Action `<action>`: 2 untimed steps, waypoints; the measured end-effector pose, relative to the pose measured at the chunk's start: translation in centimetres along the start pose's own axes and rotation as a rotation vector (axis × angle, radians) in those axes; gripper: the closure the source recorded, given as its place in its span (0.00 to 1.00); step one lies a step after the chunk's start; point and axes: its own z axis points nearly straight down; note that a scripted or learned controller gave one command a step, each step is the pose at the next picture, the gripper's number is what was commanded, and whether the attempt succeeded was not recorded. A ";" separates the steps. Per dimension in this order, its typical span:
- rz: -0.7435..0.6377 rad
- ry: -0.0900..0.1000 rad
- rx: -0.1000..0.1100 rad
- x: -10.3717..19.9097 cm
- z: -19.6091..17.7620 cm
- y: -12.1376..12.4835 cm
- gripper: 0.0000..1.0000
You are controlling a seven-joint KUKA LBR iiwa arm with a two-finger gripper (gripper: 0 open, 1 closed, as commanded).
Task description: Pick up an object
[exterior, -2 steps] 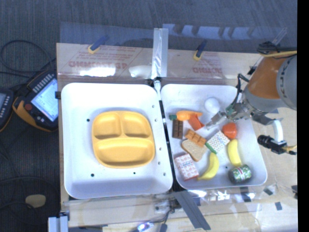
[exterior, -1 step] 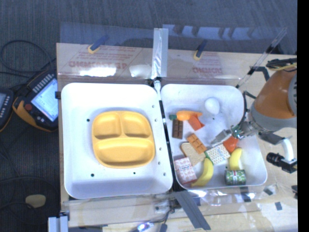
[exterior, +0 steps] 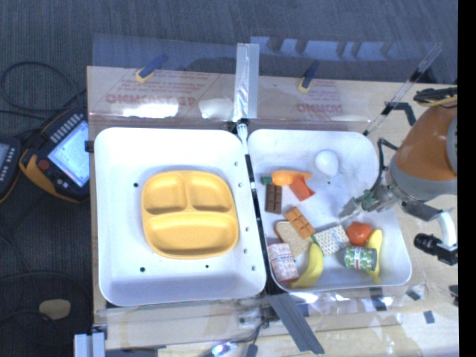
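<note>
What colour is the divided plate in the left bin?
Yellow; the divided plate shows plainly in the camera view, lying in the left bin.

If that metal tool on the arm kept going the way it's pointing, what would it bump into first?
Probably the bare white floor of the right bin: the tool points left and downward. The orange carrot-like toy lies further along, though depth is hard to judge.

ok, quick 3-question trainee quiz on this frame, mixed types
1. True or false: the yellow tray lies in the left bin.
2. Which item lies nearest the gripper? A) white egg B) tomato C) chocolate bar
3. Fill in: the banana lies in the ___ bin.

Key: 1 true; 2 B; 3 right.
</note>
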 end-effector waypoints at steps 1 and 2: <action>-0.002 0.004 0.002 0.2 0.0 0.1 0.00; -0.096 0.009 0.020 7.8 0.7 -3.4 0.00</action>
